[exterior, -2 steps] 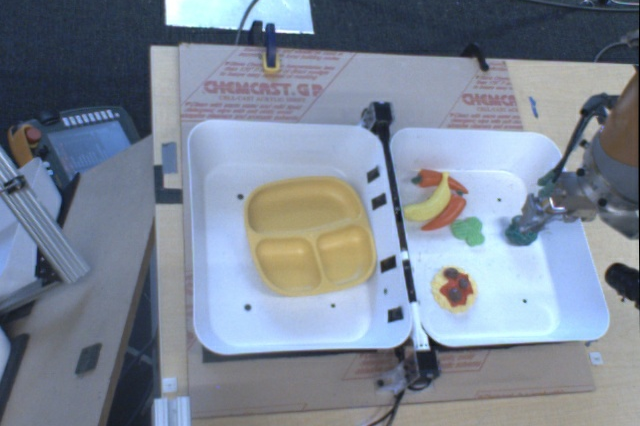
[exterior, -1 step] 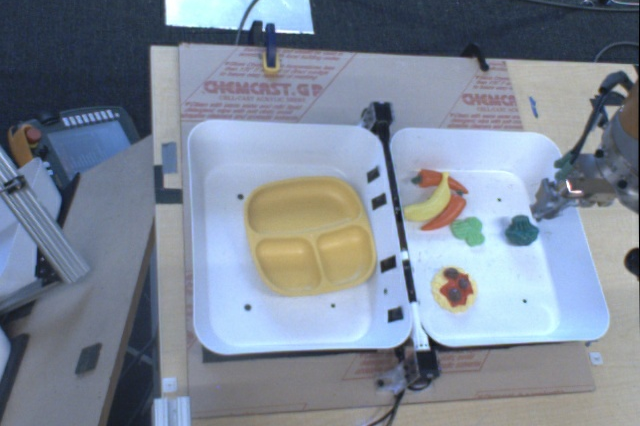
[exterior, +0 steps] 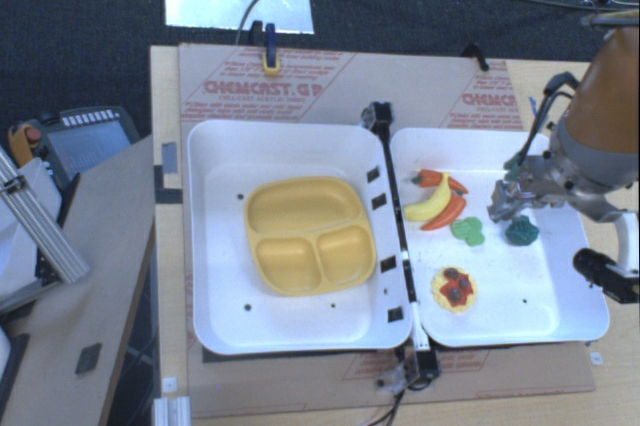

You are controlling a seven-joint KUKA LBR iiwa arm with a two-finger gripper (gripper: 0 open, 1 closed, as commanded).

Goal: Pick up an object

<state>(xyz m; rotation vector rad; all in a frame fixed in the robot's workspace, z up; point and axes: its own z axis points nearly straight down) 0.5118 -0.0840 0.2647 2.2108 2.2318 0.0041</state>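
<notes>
So tool hovering in right bin, just beside dark green broccoli; grip state unclear.

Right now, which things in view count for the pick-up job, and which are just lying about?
For the job:
tool, above the right bin
banana
carrots
light green piece
dark green piece
small pizza

Lying about:
yellow divided tray in the left bin
teach pendant
clamp

Fixed overhead camera, slanting down on bins
</notes>
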